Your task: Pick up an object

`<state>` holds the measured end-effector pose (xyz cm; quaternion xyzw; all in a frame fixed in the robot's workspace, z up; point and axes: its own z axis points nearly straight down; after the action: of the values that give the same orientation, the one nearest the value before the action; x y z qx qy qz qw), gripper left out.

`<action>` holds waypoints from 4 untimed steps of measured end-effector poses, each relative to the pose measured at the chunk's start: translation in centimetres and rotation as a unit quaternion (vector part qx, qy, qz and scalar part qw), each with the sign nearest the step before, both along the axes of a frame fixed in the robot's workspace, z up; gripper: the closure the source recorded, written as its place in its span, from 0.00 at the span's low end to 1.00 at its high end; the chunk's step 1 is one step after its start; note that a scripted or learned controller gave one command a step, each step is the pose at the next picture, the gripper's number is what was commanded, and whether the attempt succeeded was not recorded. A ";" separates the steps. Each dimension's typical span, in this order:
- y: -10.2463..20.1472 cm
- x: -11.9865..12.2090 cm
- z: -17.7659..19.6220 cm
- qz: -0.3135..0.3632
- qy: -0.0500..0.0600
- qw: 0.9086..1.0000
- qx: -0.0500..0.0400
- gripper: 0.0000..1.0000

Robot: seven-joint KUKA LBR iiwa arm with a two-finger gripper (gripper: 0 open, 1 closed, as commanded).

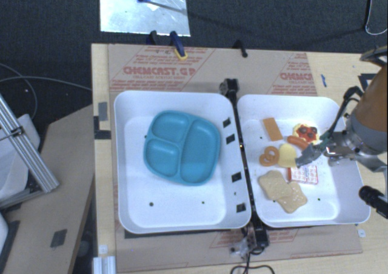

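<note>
The arm enters from the right side of the camera view, and its end effector (310, 151) hangs low over the right bin (321, 213), among the cluster of play-food pieces. Its tip sits between a yellow piece (287, 155) and a small red-and-white card (304, 174), very near both. Whether it touches either one is too fine to make out, and I cannot tell how far the end effector is open or whether anything is in its grip.

The candidates for picking all lie in this right bin: an orange rectangular cracker-like piece (272, 128), a pretzel-shaped piece (269, 157) just beside the yellow one, a red sausage-like piece (298, 142), a small pizza-like piece (305, 130) with red toppings, and two tan bread slices (282, 190) overlapping near the front. The left bin (136, 206) holds a blue divided plate (182, 147), well apart from the arm.

As for progress, every piece appears to rest on the bin floor, so the pick looks not yet made. The approach seems done; closing on a piece and lifting it clear are what remain.
</note>
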<state>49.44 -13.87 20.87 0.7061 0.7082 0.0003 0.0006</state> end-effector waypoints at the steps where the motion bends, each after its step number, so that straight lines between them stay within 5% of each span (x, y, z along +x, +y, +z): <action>1: 0.5 5.2 -9.5 0.002 0.002 1.000 0.001 0.00; 2: 0.8 4.1 -11.9 -0.002 -0.009 1.000 -0.006 0.00; 4: 0.4 17.8 -12.2 0.002 -0.004 1.000 -0.001 0.00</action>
<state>67.28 -13.47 8.64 0.7046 0.7096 0.0028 0.0039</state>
